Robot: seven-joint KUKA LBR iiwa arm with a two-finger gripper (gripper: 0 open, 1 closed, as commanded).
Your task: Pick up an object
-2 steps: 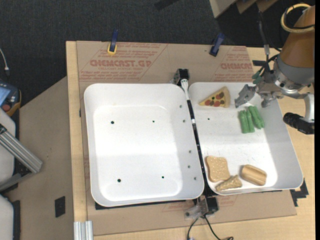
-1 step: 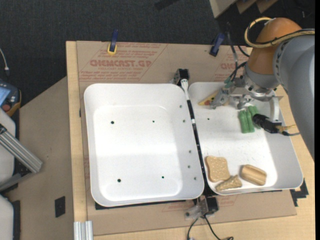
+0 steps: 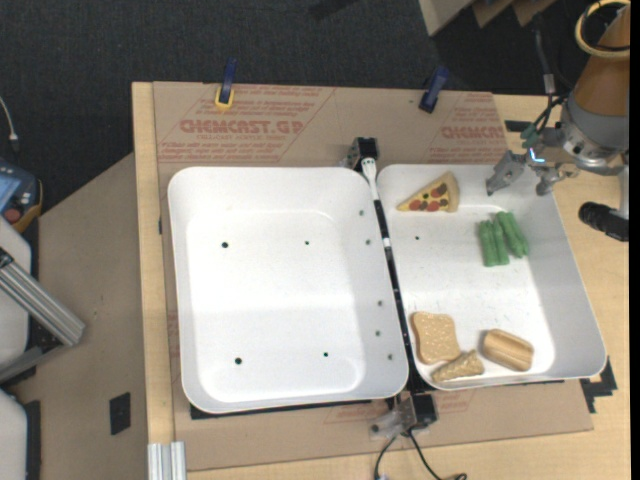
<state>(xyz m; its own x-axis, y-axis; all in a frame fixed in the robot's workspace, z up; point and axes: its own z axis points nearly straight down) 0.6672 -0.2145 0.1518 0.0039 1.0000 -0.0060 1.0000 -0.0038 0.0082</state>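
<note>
My gripper point(image 3: 524, 178) hangs over the far right corner of the right bin point(image 3: 560, 298), open, with nothing between its fingers. A bundle of green beans point(image 3: 501, 238) lies just below it in the view. A pizza slice point(image 3: 430, 196) rests at the bin's far left. Along the near edge sit a slice of toast point(image 3: 435, 335), a small bread wedge point(image 3: 458, 368) and a brown bun point(image 3: 507, 349).
The left bin point(image 3: 200, 268) is a wide white tray sharing a black divider rail point(image 3: 384, 253) with the right one. Both rest on a cardboard sheet point(image 3: 300, 118) held by two blue clamps at the back. The arm's orange band point(image 3: 608, 83) stands at the upper right.
</note>
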